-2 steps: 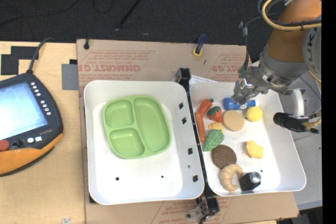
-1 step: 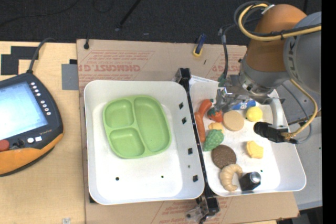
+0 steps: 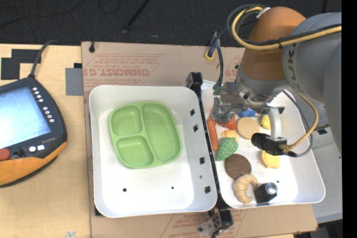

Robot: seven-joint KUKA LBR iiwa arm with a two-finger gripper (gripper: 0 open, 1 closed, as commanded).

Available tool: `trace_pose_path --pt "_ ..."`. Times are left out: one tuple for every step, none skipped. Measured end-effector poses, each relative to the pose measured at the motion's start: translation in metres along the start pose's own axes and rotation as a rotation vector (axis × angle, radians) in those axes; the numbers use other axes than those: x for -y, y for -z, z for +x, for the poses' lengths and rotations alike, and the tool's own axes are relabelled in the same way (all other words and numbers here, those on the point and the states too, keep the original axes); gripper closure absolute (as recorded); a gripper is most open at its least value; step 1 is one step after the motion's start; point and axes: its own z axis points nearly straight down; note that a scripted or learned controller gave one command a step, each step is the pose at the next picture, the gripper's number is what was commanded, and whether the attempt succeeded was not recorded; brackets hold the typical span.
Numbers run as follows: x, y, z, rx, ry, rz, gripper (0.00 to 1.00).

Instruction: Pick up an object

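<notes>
The right bin holds several toy foods: an orange carrot, a green leafy piece, a tan round biscuit, a brown round cookie, a croissant, a yellow piece and a black and silver cylinder. My gripper hangs low over the bin's far left corner, just above the carrot's top end and beside the tan biscuit. The grey wrist and orange band cover the bin's far side. I see nothing lifted clear of the bin.
The left bin carries a green divided plate. A black clip strip runs between the bins. A control pendant lies on the bench at far left. A yellow cable loops off the arm over the right bin.
</notes>
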Motion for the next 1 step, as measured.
trace_pose_path --pt "-0.0058 0.0016 -0.0007 0.002 -0.004 -0.003 1.00"
